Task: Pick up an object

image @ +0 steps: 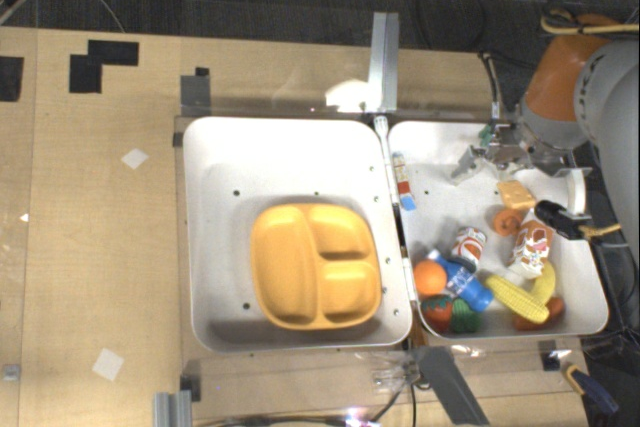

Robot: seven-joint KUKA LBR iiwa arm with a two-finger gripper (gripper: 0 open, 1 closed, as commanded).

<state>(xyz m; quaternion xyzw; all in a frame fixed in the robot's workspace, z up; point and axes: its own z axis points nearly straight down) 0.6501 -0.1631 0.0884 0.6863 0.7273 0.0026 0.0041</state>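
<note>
The right bin (440,150) holds a heap of small toys along its near and right sides: a tan block (515,194), a white and red can (467,245), an orange ball (430,277), a blue piece (471,288), a yellow corn cob (516,300) and a banana (546,280). My gripper (489,158) hangs over the far part of this bin, just behind the tan block. It is open, with nothing between its fingers. The grey arm with its orange band (555,80) comes in from the right.
A yellow divided plate (315,265) lies in the left bin (215,215). A thin red and blue stick (402,186) lies along the ridge between the bins. A red piece (437,313) and a green piece (463,318) sit at the right bin's near edge.
</note>
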